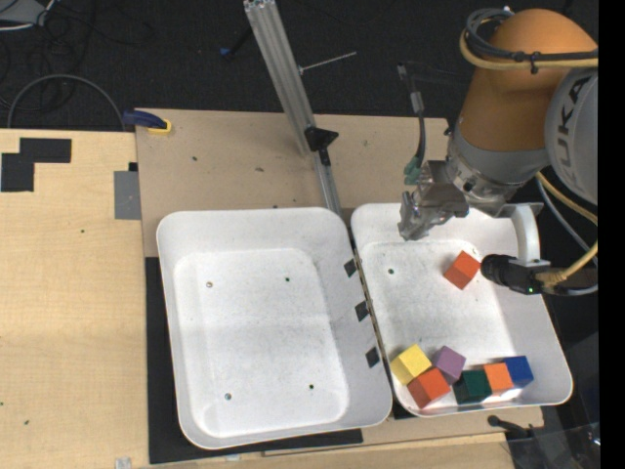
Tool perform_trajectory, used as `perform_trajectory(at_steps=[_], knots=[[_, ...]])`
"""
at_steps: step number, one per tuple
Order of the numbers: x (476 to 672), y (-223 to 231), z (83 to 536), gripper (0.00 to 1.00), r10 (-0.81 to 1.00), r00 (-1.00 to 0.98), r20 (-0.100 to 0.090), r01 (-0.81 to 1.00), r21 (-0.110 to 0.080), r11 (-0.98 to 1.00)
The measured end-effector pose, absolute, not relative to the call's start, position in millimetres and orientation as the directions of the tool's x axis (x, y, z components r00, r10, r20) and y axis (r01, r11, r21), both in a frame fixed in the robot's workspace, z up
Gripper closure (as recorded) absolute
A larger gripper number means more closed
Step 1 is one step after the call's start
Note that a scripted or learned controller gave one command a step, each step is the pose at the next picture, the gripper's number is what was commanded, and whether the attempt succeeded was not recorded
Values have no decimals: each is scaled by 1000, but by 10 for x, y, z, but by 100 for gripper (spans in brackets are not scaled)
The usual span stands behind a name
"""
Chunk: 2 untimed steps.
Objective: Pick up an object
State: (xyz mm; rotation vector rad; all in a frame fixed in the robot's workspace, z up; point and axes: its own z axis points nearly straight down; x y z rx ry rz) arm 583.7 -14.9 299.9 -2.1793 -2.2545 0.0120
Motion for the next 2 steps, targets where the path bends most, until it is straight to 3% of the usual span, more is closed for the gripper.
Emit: perform_trajectory(at_steps=[1, 2], knots=[[5836, -141, 2995, 0, 999, -37, -1, 999, -11, 37], [5837, -130, 3089, 100, 999, -48, -2, 999, -13, 48]])
